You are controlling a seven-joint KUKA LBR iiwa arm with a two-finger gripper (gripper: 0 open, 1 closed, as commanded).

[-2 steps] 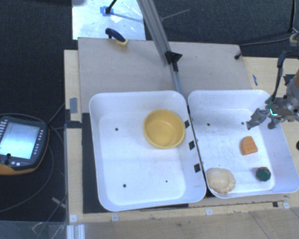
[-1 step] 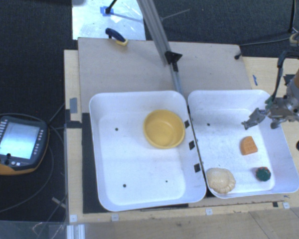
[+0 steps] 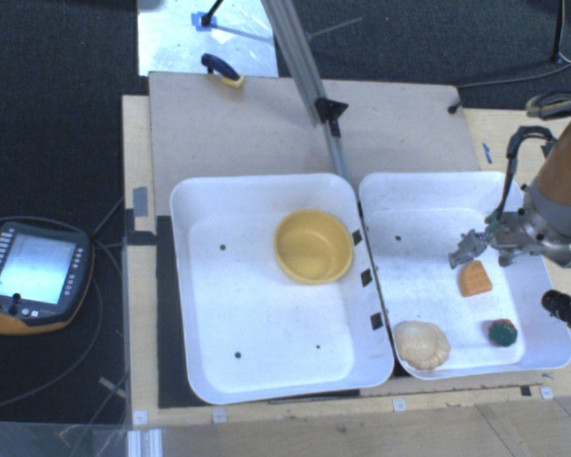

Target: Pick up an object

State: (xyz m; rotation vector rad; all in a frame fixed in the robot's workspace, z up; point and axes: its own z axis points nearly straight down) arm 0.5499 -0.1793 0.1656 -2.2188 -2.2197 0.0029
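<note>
In the right bin [image 3: 409, 193] lie three objects: an orange block [image 3: 474, 279], a small dark green ball [image 3: 502, 331] and a beige round lump [image 3: 422, 345] at the front left corner. A yellow bowl [image 3: 312, 246] stands upright in the left bin [image 3: 209, 284], near its back right. My gripper [image 3: 468, 248] hangs over the right bin, just above and slightly left of the orange block. Nothing shows held in it. The arm comes in from the right edge.
A slanted metal pole [image 3: 305, 60] crosses the cardboard behind the bins and ends near the gap between them. A teach pendant [image 3: 33, 274] lies on the floor at the left. Black clips [image 3: 369, 276] mark the seam between the bins.
</note>
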